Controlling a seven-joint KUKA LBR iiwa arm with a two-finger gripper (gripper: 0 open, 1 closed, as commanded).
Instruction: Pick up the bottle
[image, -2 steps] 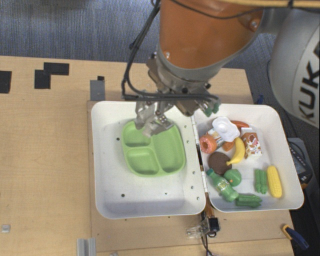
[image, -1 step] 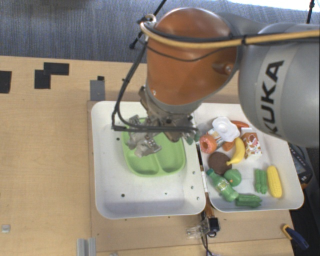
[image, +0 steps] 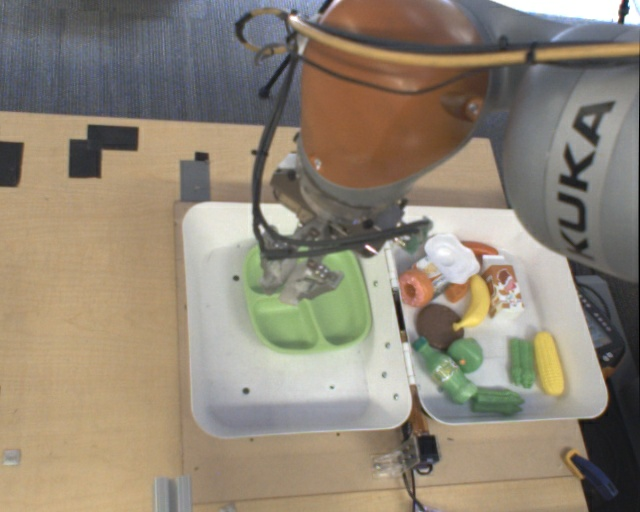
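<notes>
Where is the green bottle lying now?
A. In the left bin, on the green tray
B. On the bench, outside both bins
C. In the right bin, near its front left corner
C: the green bottle lies in the right bin, beside the brown item, while the gripper is over the green tray.

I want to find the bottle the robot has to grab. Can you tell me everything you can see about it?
The bottle is small, green and shiny like toy plastic, with a label band around its body. It lies on its side in the right bin, near the lower left corner, with its neck end pointing up-left beside the brown round toy. A green round toy sits against it, and a dark green vegetable lies at its bottom end.
</notes>
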